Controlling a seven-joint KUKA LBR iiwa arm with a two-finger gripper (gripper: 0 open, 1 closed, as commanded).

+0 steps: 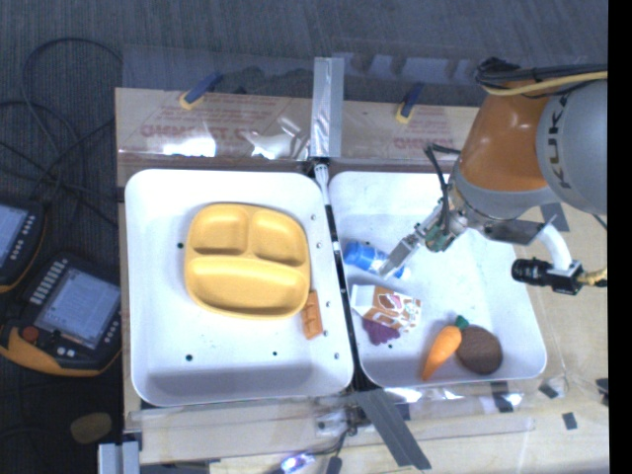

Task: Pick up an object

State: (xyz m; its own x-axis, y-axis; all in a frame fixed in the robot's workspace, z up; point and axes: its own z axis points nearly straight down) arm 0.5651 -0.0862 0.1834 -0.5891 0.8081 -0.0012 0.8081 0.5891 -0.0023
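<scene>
Grey and slim, the claw [397, 262] reaches down at a slant into the right bin [513, 304]; whether it is open or closed cannot be told. Its tip sits just beside a blue object [361, 257] — contact is unclear. Just below it lies a printed card [387, 313], and further off toward the near right corner a carrot [440, 350] touches a brown potato [480, 349]. Well apart, the left bin [158, 265] holds a yellow tray [246, 259] and a small orange piece [312, 315].
</scene>
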